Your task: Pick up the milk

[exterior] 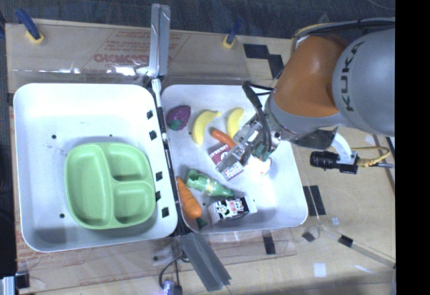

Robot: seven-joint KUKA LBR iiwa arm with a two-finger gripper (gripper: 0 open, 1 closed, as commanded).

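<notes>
Milk (229,208) beside carrot (189,198), bottle (209,184).

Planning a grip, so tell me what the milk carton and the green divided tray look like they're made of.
The milk carton looks like printed paperboard, or a plastic toy copy: boxy edges and a black-and-white cow pattern. The green tray looks like moulded plastic with a matte finish: one even colour, rounded compartment walls, soft highlights.
</notes>
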